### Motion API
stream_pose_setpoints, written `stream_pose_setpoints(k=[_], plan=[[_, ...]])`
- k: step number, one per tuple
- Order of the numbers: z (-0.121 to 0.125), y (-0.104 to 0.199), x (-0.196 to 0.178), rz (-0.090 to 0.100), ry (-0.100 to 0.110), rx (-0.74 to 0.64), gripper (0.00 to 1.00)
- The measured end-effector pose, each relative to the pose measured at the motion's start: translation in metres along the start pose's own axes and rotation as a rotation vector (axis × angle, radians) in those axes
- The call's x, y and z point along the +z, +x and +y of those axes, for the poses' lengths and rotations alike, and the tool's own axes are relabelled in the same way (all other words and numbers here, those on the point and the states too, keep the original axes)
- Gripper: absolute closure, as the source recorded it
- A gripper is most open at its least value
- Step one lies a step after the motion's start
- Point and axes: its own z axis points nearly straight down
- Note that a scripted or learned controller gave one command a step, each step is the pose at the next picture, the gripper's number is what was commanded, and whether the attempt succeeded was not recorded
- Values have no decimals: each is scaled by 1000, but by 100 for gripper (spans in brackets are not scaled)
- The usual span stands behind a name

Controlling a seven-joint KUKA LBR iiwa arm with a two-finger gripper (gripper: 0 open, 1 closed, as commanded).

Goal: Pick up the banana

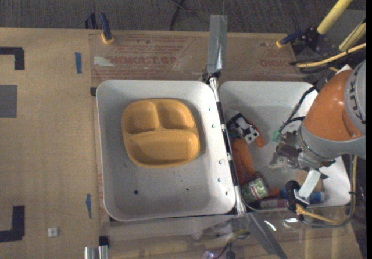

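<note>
My gripper (283,157) hangs low over the middle of the right bin (273,96), reaching in from the right under the grey wrist and orange band. Just left of it lies an orange carrot-like piece (243,160), apart from the gripper. The arm and wrist cover the right half of this bin and hide what lies beneath them.
A black-and-white object (244,129) lies near the right bin's left wall. A green can (254,189) and a red and blue item (273,203) lie at its front. The left bin (113,136) holds a yellow divided plate (160,132).
</note>
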Motion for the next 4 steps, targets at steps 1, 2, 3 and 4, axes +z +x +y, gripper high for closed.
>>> stream_pose_setpoints(k=[1, 2, 3, 4], plan=[[-12, 14, -66, -1, -5, -396, 100], [-11, 5, -69, -1, -4, -121, 100], [-10, 5, -78, -2, -5, -121, 100], [-15, 16, -65, -1, -1, 369, 100]])
